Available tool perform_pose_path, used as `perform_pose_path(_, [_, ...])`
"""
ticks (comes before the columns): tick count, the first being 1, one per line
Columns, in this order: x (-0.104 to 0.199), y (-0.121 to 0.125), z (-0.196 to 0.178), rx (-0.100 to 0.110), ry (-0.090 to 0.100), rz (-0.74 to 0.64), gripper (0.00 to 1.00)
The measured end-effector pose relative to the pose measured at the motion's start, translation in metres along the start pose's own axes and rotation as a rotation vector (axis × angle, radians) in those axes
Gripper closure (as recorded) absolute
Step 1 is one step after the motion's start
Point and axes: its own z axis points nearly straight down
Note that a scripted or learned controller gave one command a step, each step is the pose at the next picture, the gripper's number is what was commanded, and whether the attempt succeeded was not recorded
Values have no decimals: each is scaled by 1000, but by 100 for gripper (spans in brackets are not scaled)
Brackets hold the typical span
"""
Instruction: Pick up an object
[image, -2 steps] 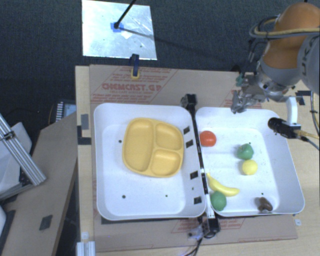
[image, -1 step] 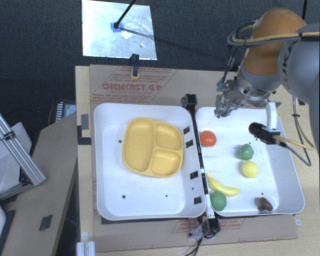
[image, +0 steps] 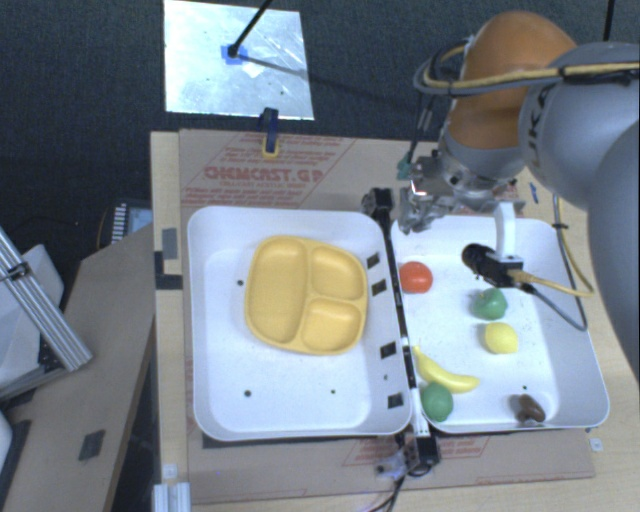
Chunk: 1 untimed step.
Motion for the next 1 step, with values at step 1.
perform_pose_path(1, [46,-8,-3,1,0,0,100])
